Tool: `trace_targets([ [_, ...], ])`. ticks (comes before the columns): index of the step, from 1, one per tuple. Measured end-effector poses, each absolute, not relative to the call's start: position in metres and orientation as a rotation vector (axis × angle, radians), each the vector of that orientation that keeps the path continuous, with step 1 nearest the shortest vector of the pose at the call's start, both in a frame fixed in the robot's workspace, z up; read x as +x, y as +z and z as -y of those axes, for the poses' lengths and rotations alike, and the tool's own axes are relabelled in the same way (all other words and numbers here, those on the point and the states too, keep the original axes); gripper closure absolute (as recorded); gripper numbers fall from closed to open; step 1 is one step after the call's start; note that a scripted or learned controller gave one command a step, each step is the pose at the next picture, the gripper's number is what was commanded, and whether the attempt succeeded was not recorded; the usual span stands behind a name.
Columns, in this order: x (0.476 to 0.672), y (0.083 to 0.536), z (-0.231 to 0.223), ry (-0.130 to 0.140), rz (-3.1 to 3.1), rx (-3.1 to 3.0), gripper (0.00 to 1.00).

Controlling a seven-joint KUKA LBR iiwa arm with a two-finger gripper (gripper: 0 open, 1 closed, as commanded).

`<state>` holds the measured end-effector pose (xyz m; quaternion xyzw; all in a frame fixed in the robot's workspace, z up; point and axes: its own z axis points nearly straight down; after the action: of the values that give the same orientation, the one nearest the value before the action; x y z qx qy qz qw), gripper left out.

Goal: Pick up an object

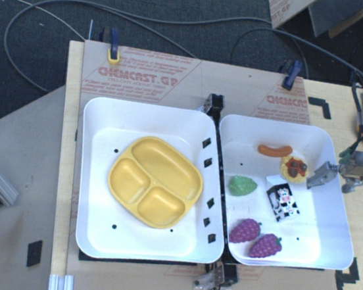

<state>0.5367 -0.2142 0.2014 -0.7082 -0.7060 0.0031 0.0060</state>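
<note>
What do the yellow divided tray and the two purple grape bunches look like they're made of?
The yellow tray looks like molded plastic: one even color, smooth and faintly shiny, with rounded compartments. The grape bunches look like toy plastic or rubber: uniform purple, bumpy molded surface; which one is unclear.

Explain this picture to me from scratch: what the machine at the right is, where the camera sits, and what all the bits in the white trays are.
One camera looks down at a slant on a wooden bench holding two shallow white bins. The left bin holds a yellow divided plate. The right bin holds toy food: a sausage, a small pizza-like piece, a green leafy piece, two purple grape bunches and a black-and-white carton. At the right edge is the end of a robot arm; its gripper hangs over the right bin's far right side, near the pizza piece. Nothing is visibly held, and the picture is too blurred there to tell how its jaws stand.
</note>
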Motion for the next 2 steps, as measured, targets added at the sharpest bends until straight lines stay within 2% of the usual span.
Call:
trace_targets([
  [1, 0.540, 0.208, 0.214, 0.000, 2.221, -2.221, 0.00],
  [2, 0.536, 0.153, 0.223, 0.004, 2.215, -2.218, 0.00],
])
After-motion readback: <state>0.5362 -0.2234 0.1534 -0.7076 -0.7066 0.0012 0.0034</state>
